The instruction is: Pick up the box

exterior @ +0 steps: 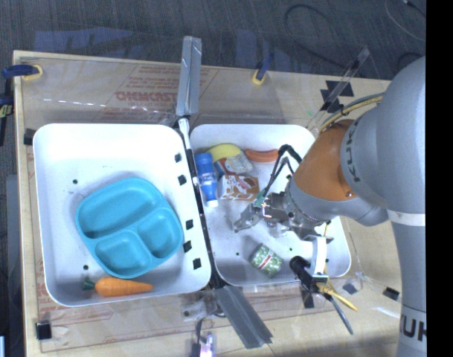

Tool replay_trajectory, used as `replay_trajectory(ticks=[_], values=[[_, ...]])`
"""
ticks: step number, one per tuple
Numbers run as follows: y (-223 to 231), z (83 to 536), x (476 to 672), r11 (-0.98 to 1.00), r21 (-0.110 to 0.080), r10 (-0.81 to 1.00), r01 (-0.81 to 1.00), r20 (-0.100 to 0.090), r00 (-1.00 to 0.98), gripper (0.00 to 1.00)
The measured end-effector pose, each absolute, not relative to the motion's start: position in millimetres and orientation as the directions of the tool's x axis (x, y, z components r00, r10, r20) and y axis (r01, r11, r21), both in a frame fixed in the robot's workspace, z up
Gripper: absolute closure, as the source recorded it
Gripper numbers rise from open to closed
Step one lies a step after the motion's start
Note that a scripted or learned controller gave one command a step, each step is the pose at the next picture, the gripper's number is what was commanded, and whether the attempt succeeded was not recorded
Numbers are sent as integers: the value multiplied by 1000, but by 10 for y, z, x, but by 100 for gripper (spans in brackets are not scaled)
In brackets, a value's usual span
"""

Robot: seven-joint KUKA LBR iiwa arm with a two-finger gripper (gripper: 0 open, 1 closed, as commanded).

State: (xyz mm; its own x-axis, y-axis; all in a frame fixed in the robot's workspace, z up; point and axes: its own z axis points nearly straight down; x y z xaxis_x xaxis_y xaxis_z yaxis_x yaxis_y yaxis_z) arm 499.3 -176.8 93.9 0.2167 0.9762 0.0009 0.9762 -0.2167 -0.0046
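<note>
Seemingly the box (pixel 238 187) lies untouched in the right bin (pixel 338 262), beside a blue bottle (pixel 204 175), with the claw (pixel 250 218) hovering just below it; whether it is released or clenched I cannot tell. Approach step: next, shift over the box and descend.

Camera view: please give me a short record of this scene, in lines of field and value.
left bin: blue tray, carrot near the front edge
right bin: box, blue bottle, yellow fruit, sausage, can
arm: reaches in from the right, over the right bin
pincer: low over the bin floor, just in front of the box
box state: lying in the bin, not lifted
</note>
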Motion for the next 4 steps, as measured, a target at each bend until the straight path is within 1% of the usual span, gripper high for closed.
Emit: replay_trajectory(ticks=[1,2,3,4], values=[[-1961,913,5452,-226,-3,974,974,1,226,0],[-2010,922,5786,-115,-1,993,993,0,115,0],[-2045,1198,6047,-106,-25,994,994,4,106,0],[-1451,1087,6007,-87,-17,996,996,-15,86,0]])
